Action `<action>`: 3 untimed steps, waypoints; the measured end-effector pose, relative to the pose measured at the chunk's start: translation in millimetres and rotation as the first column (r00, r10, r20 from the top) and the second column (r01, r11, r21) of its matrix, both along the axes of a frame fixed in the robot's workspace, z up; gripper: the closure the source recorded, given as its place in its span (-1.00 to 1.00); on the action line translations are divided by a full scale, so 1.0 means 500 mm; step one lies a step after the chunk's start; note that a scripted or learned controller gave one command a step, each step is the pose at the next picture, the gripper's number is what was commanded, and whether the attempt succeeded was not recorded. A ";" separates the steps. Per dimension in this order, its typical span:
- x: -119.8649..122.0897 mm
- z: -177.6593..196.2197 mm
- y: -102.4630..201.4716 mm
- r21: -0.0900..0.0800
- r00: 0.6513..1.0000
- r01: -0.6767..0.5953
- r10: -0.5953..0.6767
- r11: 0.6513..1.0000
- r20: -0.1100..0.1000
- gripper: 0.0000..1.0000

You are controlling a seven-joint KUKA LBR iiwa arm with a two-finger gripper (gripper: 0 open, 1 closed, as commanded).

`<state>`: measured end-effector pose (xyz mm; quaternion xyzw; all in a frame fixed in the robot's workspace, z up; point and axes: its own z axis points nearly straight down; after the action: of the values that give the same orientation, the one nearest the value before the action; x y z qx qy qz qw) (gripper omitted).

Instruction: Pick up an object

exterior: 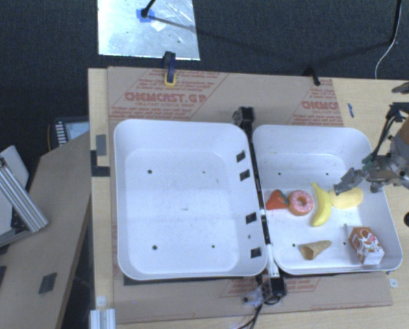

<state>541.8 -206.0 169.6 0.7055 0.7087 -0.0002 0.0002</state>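
Nearest the camera, at the 5 o'clock corner of the right bin (307,139), a small red-and-white carton (366,245) lies close to the front wall; at 9 o'clock from the carton, a tan cone-shaped piece (314,249) rests on the bin floor, apart from the carton; beyond these, a row of toy foods runs across the bin's middle: a red piece (277,200) nearest the divider, a pink frosted doughnut (301,202) touching it at its 3 o'clock side, then a yellow banana (321,205) standing on a slant just beside the doughnut; a pale yellow lemon-like piece (348,197) lies at 2 o'clock from the banana, touching or nearly touching it; the gripper (346,181) hangs directly over the upper edge of this pale yellow piece, entering from 3 o'clock; whether its jaws are spread or closed cannot be told, and no item is seen between them; the left bin (183,204) sits at 9 o'clock of the right bin, their walls touching along the divider; farther back, a yellow clamp (170,70) grips the board's far edge at 12 o'clock; beyond it, a shiny metal sheet (148,18) lies on the dark floor
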 end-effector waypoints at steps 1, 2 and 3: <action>-0.023 0.030 -0.001 0.000 1.000 0.003 -0.003 1.000 0.002 -1.00; 0.000 0.015 -0.001 -0.001 1.000 -0.001 0.001 1.000 0.003 -1.00; -0.036 0.058 0.014 0.001 1.000 0.003 -0.003 1.000 0.002 -1.00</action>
<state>523.8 -199.1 198.5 0.7066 0.7076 0.0008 0.0008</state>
